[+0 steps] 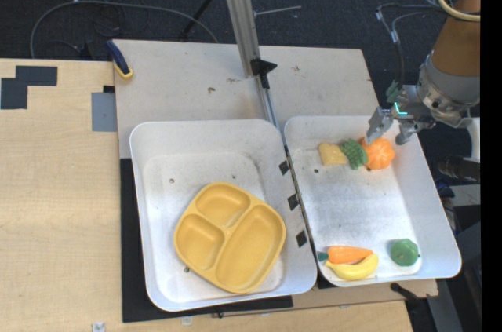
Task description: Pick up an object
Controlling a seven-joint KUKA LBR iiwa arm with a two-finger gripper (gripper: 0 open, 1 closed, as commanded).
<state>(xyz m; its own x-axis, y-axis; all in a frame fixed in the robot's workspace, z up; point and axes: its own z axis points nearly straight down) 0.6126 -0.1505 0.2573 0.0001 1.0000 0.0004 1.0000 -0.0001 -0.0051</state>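
Observation:
My gripper (392,130) hangs over the far right corner of the right bin (357,201), its two grey fingers spread open with nothing between them. Just below the fingertips lies an orange round fruit (380,155). Beside it to the left are a green leafy piece (354,154) and a pale yellow piece (331,155). At the bin's near edge lie a carrot (347,253) on a banana (354,268), and a green round fruit (405,251) to their right.
The left bin (157,166) holds a yellow divided plate (229,236). A metal post (241,16) rises behind the bins. A wooden surface (55,197) lies at the left, with cables on the dark floor behind.

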